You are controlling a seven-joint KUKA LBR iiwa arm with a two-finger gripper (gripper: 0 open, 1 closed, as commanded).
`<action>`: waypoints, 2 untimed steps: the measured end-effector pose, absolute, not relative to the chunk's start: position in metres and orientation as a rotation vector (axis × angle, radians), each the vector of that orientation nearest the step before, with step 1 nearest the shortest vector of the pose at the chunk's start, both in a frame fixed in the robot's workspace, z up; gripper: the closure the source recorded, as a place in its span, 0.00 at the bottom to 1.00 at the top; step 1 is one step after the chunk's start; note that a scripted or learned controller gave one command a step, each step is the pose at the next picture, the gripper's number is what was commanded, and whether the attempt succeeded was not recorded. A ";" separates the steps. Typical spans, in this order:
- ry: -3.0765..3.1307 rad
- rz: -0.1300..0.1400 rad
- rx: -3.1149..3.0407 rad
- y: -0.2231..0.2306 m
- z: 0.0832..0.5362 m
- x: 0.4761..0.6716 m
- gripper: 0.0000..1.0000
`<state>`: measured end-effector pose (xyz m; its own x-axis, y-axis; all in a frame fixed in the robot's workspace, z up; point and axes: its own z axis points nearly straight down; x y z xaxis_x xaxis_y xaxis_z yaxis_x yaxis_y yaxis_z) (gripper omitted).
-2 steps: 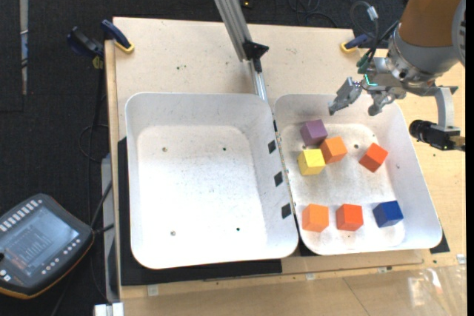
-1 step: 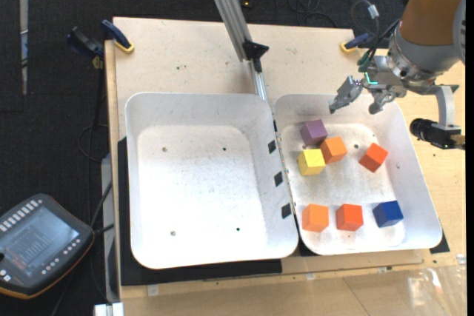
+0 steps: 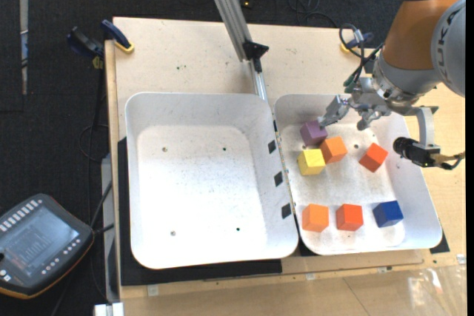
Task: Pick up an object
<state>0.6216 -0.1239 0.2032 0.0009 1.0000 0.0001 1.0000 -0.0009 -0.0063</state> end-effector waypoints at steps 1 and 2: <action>-2.217 0.006 -2.219 -0.120 0.148 0.611 0.00; -2.234 -0.016 -2.239 -0.123 0.123 0.617 0.00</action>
<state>0.6169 -0.1231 0.1227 0.0023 1.0000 -0.0075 0.9998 -0.0021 0.0218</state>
